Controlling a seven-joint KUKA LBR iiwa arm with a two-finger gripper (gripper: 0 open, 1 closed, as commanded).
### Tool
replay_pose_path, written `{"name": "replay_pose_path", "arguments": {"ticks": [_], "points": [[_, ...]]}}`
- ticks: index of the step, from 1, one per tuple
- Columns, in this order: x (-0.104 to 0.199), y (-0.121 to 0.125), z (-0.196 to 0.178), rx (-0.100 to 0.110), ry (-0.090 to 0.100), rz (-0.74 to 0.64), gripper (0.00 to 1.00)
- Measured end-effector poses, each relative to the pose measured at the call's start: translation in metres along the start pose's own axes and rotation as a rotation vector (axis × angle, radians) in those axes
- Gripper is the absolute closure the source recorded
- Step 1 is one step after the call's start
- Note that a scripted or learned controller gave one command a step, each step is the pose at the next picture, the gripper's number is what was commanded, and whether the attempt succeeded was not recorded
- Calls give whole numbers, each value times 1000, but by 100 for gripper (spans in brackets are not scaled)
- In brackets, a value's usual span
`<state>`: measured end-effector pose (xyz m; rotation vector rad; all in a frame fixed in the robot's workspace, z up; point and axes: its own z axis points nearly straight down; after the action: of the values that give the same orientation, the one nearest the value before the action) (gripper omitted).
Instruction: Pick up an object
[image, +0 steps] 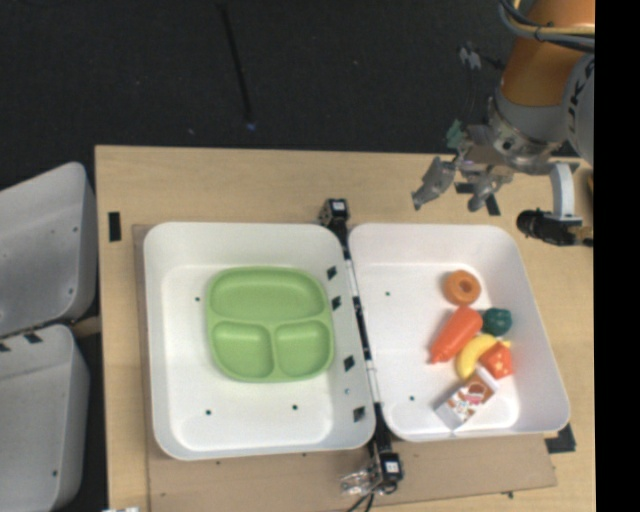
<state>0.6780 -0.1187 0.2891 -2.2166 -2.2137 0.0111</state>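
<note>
The right bin (400, 300) holds a cluster of toy food near its right side: an orange ring-shaped piece (462, 288), an orange carrot (454, 333), a dark green piece (496, 321), a yellow banana (473, 353), a small red piece (500, 361) and a white carton with a red print (467, 401). My gripper (460, 186) hangs above the bench just beyond the right bin's far edge. Its fingers are spread apart with nothing between them.
The left bin (180, 400) carries a green divided plate (269, 322) in its middle. A black clip (334, 211) sits at the far end of the seam between the bins. Two white panels (40, 250) stand off the bench's left.
</note>
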Motion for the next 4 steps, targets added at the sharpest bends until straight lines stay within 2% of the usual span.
{"name": "replay_pose_path", "arguments": {"ticks": [1, 3, 4], "points": [[0, 2, -8, -13, -1, -2, 0], [-1, -12, 91, -9, -4, 1, 0], [-1, -2, 139, -9, -4, -4, 0]]}}
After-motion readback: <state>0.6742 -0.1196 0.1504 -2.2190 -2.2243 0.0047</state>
